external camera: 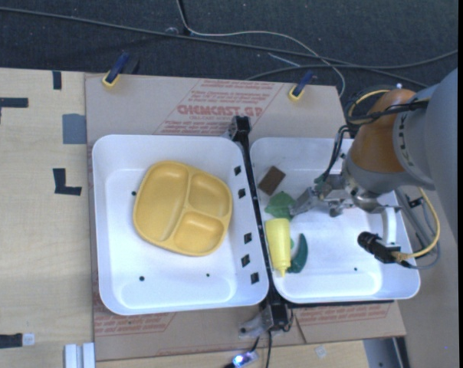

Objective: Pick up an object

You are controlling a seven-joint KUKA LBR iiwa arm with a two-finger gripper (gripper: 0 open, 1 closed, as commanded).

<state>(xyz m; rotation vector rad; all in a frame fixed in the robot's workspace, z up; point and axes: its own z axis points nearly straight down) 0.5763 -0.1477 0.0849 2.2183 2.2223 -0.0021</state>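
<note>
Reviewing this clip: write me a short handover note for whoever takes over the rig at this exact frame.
Gripper: low in the right white bin, fingertips beside the flat green piece; whether the fingers are open or shut is unclear, and nothing is visibly held.
Objects: small brown block, the green piece, yellow bottle-shaped object and dark green curved object all lie along that bin's left side. Yellow divided plastic tray lies in the left white bin.
Done: approach only.
Left: grasp and lift one object.

Even overhead light (no hard shadows); the 2 white bins (109, 228) glare slightly; focus soft, grainy throughout.
</note>
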